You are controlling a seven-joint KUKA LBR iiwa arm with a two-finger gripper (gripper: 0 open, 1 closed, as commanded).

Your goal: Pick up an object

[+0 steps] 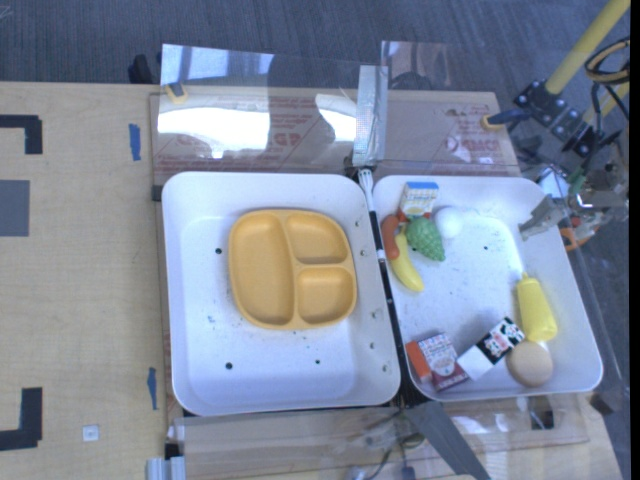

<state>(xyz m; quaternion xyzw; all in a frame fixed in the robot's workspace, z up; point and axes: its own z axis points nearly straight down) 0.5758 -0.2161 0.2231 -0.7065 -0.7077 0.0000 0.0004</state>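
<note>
Seeing my gripper (548,216) at right bin (480,268) edge, can't tell its jaw state, yellow tray (292,268) in left bin (200,298), banana (406,268), egg (530,364).

Right bin (560,268) centre open, toys (520,343) crowding its edges

left bin (190,298): divided plate (292,267) | right bin (480,268): banana (405,265) left, egg (529,363) front-right
</note>
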